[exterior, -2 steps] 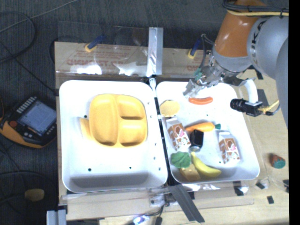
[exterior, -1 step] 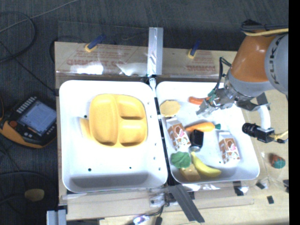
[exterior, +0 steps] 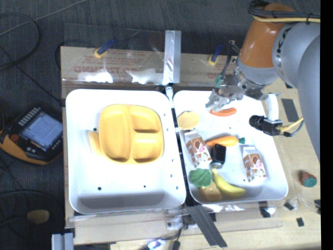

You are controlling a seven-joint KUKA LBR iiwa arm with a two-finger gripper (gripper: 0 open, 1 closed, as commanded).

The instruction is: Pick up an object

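Camera view has my end effector (exterior: 222, 102) low over the far end of the right bin (exterior: 270, 191), right above a small orange-red carrot-like piece (exterior: 225, 111) lying on the bin floor. How wide it stands I cannot tell from here, and nothing is visibly in its grasp, so I judge the pick not yet made. Everything else in that bin rests untouched: a pale round piece (exterior: 188, 120), two small cartons (exterior: 197, 149), a larger carrot (exterior: 222, 140), a black item (exterior: 218, 154), a green piece (exterior: 201, 177) and a banana (exterior: 227, 185). A yellow divided tray (exterior: 130, 133) sits in the left bin (exterior: 83, 191). Left to do: close on something and lift it off the floor.
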